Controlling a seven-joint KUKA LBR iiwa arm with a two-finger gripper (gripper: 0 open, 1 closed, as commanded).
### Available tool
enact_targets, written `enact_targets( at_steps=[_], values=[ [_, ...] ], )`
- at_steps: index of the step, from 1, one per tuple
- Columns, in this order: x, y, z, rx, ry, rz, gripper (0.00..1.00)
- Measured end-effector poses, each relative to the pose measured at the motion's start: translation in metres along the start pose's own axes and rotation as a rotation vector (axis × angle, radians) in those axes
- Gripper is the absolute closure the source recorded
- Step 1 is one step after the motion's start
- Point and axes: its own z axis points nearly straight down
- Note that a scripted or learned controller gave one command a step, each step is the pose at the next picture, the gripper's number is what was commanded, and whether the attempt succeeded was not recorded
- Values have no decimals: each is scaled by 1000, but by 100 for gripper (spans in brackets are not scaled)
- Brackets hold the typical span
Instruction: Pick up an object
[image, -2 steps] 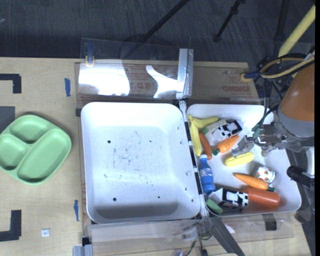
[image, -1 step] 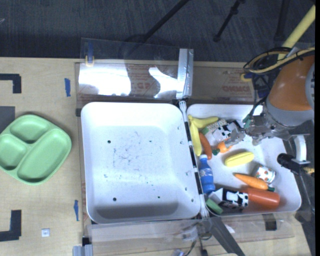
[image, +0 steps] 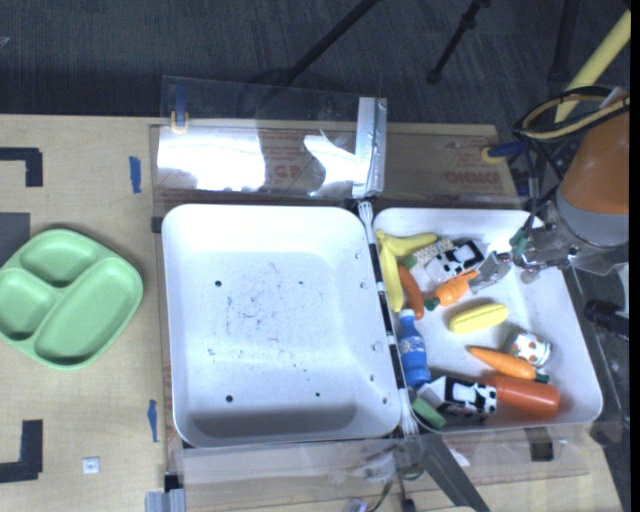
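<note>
Dark carpet and tripod legs behind a pale wooden bench (image: 80, 420); we note a green divided plate (image: 65, 297) on its left, a clear plastic sheet (image: 265, 145) at the back, and two white bins side by side. Left bin (image: 270, 230) has bare floor with pen scuffs. Right bin (image: 585, 330) holds the clutter: yellow banana (image: 400, 250), two cow toys (image: 452, 258) (image: 470, 395), small carrot (image: 453, 289), yellow corn-like piece (image: 477, 317), long carrot (image: 500, 362), red-orange cylinder (image: 522, 398), blue bottle (image: 411, 350) against the divider. The gripper (image: 497, 264) sits low in the right bin, tip near the small carrot and upper cow toy; we cannot tell how wide it stands or whether it has anything. Target likely one of those two, both lying in the bin. Risks, as we judge: items touch, so closing may nudge the carrot away or catch two things; round shapes may slip out on lift.
</note>
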Motion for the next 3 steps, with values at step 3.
enact_targets(
  at_steps=[3],
  values=[
    [29,-91,90,-10,-1,246,0]
  ],
)
